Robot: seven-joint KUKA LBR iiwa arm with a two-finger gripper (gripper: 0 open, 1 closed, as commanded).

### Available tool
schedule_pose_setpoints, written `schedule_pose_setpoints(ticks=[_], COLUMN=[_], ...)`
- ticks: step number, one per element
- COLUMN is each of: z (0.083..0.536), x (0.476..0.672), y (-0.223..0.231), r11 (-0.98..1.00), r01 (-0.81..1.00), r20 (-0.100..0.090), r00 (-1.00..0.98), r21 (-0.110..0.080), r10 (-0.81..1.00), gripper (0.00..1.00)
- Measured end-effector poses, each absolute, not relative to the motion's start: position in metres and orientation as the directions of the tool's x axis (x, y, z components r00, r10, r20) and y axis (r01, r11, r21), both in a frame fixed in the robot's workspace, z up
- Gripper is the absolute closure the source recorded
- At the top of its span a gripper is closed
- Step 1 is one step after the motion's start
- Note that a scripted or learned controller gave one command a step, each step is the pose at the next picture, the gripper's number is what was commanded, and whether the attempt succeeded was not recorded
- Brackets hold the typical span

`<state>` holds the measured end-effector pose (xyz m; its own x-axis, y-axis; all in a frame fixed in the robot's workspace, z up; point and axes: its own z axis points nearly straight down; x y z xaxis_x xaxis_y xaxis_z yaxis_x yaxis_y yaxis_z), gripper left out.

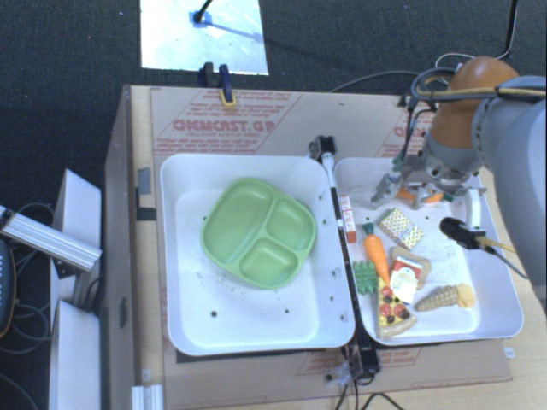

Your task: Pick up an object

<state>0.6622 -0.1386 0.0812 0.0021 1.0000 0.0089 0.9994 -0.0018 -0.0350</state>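
My gripper (398, 188) hangs low over the far part of the right bin (504, 314), reaching in from the right. A small orange piece (427, 198) lies just to its right, close beside it. Nearer the front of this bin lie a checkered cracker (400, 226), a carrot (376, 257), a red and white packet (408, 277), a green toy piece (366, 277), a pizza slice (394, 308) and an ice cream cone (446, 297). I cannot make out anything held in the gripper.
A green divided plate (259, 231) lies in the left bin (184, 314). A ridge (342, 237) with a narrow label separates the two bins. The arm's grey body (513, 143) covers the right bin's far right corner.
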Motion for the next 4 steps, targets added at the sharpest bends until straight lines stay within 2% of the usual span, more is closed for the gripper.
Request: schedule_pose_setpoints(ticks=[1, 2, 3, 4], z=[0.082, 0.093, 0.093, 0.085], x=[0.663, 0.664, 0.663, 0.669], y=[-0.149, -0.155, -0.149, -0.186], r11=[0.001, 0.004, 0.009, 0.002], r01=[0.999, 1.000, 0.999, 1.000], r20=[0.023, 0.006, 0.017, -0.001], r00=[0.000, -0.003, -0.008, -0.002], r21=[-0.039, -0.030, -0.042, 0.001], r10=[1.000, 1.000, 1.000, 1.000], gripper=[0.00, 1.00, 0.00, 0.00])
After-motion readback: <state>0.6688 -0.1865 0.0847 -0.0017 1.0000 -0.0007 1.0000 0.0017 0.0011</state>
